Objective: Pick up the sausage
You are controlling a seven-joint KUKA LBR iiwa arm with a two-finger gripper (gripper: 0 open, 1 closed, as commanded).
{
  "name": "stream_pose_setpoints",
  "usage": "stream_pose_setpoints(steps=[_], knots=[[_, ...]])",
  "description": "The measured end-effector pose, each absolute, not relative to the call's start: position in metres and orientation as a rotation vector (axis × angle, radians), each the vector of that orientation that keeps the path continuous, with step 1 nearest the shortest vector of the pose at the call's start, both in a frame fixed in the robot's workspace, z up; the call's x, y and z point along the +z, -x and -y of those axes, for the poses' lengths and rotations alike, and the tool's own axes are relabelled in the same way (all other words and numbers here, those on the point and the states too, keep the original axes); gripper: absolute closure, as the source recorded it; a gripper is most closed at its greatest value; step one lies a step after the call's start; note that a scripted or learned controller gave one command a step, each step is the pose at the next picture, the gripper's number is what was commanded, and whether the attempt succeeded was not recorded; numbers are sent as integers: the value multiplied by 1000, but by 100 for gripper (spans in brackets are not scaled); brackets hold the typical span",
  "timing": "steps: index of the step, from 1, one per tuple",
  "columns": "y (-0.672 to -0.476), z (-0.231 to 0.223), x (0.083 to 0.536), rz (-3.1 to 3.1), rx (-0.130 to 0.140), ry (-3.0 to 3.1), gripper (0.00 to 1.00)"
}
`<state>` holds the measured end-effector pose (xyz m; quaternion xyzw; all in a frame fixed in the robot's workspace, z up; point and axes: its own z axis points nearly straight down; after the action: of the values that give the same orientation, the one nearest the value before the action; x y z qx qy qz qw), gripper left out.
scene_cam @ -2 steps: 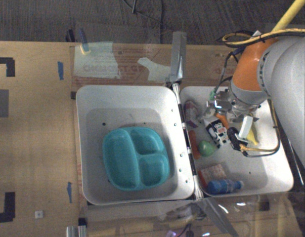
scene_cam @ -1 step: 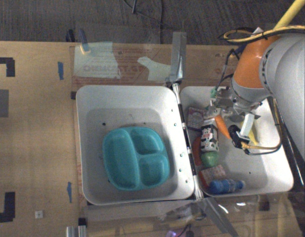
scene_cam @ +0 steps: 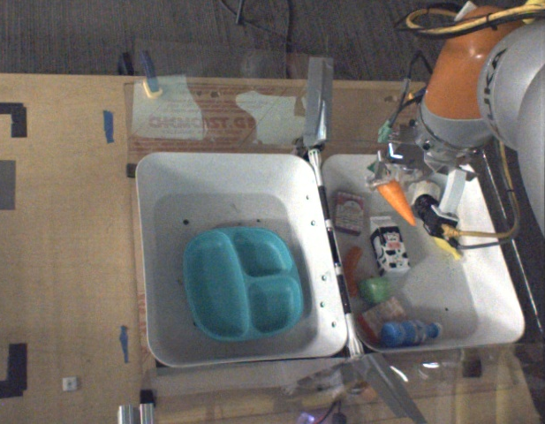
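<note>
Left bin [scene_cam: 157,184]: teal divided plate [scene_cam: 243,283]. Right bin [scene_cam: 493,299]: sausage [scene_cam: 352,269], milk carton [scene_cam: 391,246], blue bottle [scene_cam: 409,331]. Jaws' state: cannot tell.

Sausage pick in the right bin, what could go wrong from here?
The sausage lies along the right bin's left wall, so the gripper may strike that wall. The green item and milk carton crowd it and could get grabbed instead. The gripper is over by the carrot, a lookalike orange target.
</note>
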<state>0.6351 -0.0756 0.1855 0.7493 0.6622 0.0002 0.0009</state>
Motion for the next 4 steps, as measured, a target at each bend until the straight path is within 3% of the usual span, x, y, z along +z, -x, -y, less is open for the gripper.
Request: stream_pose_setpoints(steps=[1,2,3,4], knots=[[-597,93,116,-1623,-2,-2690,100],[-600,98,88,-1179,4,-2911,100],[-549,115,143,-684,-8,-3070,100],[-564,100,87,-318,0,-3126,100]])
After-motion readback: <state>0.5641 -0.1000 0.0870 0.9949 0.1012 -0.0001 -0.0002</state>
